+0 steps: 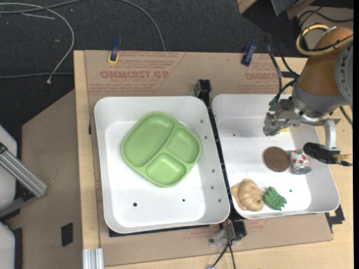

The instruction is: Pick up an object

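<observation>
The claw (pixel 274 125), whose grip state I cannot tell, hangs at the upper right of the right bin (pixel 241 114), with the nearest thing, a round brown disc (pixel 276 158), lying just below it toward the frame's bottom.

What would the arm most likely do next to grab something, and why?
Probably shift toward the near side and descend onto the brown round object. The gripper hovers in the right bin just beyond it, with nothing seen between its fingers.
</observation>
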You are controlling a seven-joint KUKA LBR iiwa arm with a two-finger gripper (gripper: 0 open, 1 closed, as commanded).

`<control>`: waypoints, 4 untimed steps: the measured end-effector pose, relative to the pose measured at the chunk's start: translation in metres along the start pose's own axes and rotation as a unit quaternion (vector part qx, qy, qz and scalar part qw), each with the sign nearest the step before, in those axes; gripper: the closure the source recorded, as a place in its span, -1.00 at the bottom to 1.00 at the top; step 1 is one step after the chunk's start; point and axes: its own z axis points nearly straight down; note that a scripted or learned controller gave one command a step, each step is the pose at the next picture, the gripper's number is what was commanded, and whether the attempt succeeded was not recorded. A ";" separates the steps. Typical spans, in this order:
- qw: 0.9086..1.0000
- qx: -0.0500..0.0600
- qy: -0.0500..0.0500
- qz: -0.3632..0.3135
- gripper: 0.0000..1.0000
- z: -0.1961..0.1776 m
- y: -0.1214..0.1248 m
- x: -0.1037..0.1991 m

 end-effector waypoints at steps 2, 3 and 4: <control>1.000 -0.001 0.000 0.000 1.00 -0.099 -0.002 -0.002; 1.000 0.004 0.001 -0.002 1.00 -0.085 -0.009 0.051; 1.000 0.004 0.002 -0.003 1.00 -0.074 -0.005 0.104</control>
